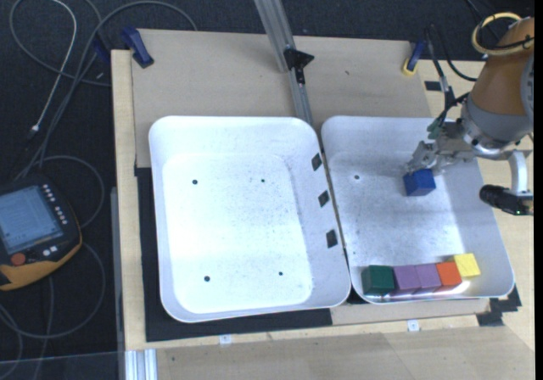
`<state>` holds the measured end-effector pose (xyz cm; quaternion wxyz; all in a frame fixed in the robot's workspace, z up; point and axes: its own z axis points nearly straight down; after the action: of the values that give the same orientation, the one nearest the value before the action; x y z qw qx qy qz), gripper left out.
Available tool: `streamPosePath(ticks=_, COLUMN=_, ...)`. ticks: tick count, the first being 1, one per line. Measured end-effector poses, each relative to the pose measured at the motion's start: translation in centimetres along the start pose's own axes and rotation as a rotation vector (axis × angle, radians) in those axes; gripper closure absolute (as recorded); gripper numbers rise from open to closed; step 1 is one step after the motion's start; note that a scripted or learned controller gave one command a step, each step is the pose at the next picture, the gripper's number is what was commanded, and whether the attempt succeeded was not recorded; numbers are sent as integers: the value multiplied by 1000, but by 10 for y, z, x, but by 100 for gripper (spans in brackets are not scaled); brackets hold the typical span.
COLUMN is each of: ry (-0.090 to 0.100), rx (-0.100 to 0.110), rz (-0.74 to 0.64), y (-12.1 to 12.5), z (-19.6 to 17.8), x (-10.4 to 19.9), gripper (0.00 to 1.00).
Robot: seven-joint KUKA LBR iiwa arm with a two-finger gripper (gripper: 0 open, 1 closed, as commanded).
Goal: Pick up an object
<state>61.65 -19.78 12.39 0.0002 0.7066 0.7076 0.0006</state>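
In the right bin (373,226), a blue block (419,182) sits at the tips of my gripper (423,169), toward the bin's far right. The fingers come down onto its top and appear shut on it, with the block between them. The arm's orange band (499,86) and grey wrist reach in from the right edge. Along the bin's near wall lies a row of blocks: green (379,278), purple (408,276), orange (448,272) and yellow (467,265).
The left bin (233,217) stands beside the right one, with black clips on the shared rims between them. A slanted metal rail (276,22) runs from the top down to the gap between the bins. Cables and a handheld pendant (34,230) lie off the bench to the left.
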Motion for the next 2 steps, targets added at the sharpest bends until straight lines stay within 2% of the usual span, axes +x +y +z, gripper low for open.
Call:
streamPosePath(ticks=1, ry=3, rx=-1, rz=-7, y=34, z=4, x=72, gripper=100)
streamPosePath(ticks=2, ry=4, rx=-5, rz=-8, y=9, z=-80, x=168, gripper=100)
